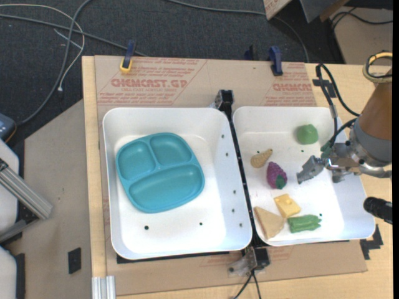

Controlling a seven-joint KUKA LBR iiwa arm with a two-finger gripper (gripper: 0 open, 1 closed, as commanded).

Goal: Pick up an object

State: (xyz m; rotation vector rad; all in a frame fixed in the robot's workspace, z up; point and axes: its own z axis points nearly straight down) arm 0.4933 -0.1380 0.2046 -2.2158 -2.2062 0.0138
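My gripper (310, 169) is showing dull grey metal, hanging over the smooth, glossy white plastic of the right bin (349, 220). Just beside my fingers, the purple toy (275, 175) is looking like matt moulded plastic, and so is the round green piece (306, 134) beyond them. Below my hand, the yellow block (286, 205) and the tan wedge (268, 221) are looking matt and smooth. Far off in the left bin (124, 229), the teal divided plate (161, 172) is gleaming softly like plastic. The bench board (93, 185) is looking like rough, matt printed cardboard.
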